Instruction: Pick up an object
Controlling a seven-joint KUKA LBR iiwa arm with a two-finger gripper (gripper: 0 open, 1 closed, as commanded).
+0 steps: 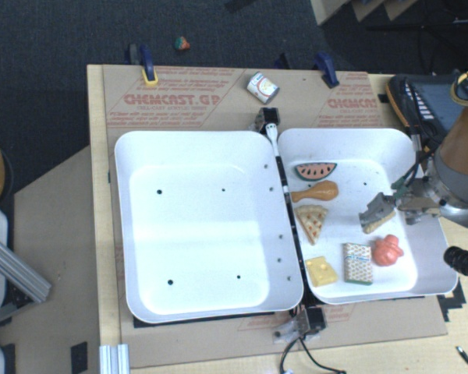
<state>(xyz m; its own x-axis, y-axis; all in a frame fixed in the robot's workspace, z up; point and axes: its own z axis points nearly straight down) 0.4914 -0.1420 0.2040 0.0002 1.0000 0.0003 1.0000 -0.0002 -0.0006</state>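
While the gripper (377,213) is hovering low in the right bin (351,140), whether it is grasping anything cannot be told. A red toy (387,250) is lying just below it, beside a box (358,262). Melon slice (316,170), drumstick (315,193), waffle (311,224) and cheese (321,270) are lying leftward.

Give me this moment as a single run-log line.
arm: over right bin | gripper: above bin floor, near red toy, nothing visibly held | left bin: no pick made
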